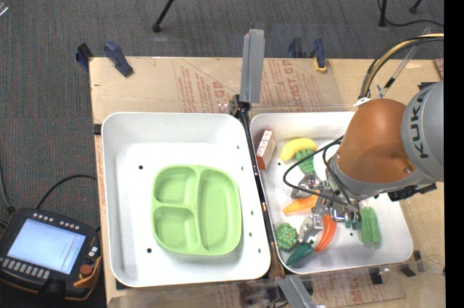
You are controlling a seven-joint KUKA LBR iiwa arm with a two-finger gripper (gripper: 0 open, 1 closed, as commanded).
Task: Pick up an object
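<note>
Gripper (pixel 317 216): low in right bin (pixel 395 256), among toy foods; finger spread cannot be told. Arm: enters from right, orange band (pixel 373 143) above wrist, angled downward-left. Adjacent items: orange carrot (pixel 299 206), red-orange pepper (pixel 327 232), broccoli (pixel 286 235), green cucumber (pixel 370 225), banana (pixel 297 148). Left bin (pixel 123 154): green divided plate (pixel 196 210).

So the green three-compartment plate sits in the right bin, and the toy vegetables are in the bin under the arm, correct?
Not quite. The camera view shows the green three-compartment plate in the left white bin, not the right. The toy vegetables do lie in the right bin under the arm.
</note>
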